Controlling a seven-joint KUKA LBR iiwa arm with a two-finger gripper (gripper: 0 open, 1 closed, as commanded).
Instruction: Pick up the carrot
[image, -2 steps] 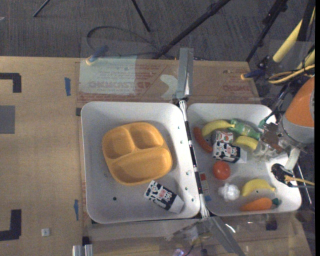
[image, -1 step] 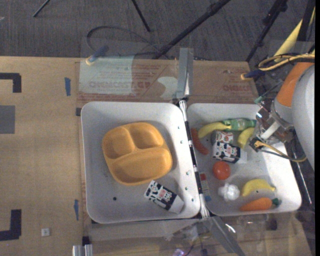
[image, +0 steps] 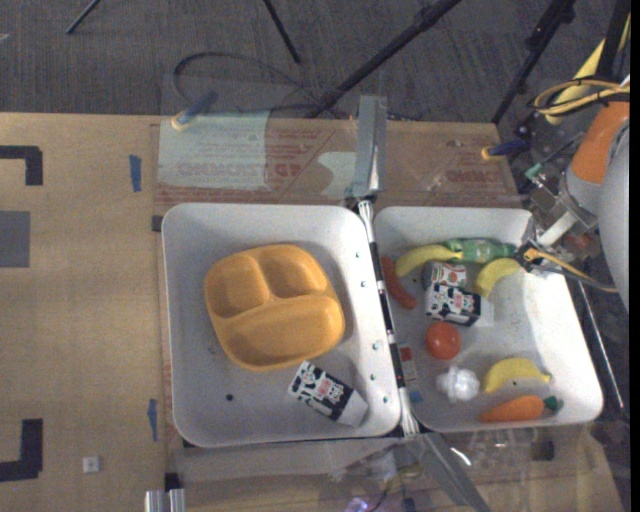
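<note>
I've got the carrot (image: 516, 408) on my screen, bright orange with a small green tuft at one end, smooth and stubby like a toy. It lies flat in the right bin (image: 575, 330), down in the near corner, close to the front wall. Its long axis runs nearly left to right across the view, slightly tilted, with the green top pointing right and the tapered tip pointing left. Just above it sits a yellow banana (image: 515, 374), and to its left a small white object (image: 459, 383). A red tomato (image: 443, 340) rests nearer the bin's middle. My arm (image: 605, 170) comes in from the right edge, grey with the orange band showing near the top, angled down toward the far right corner of that bin. The gripper (image: 545, 250) hangs there by the bin's far rim, well apart from the carrot, and I cannot tell whether it is spread or pressed together.
</note>
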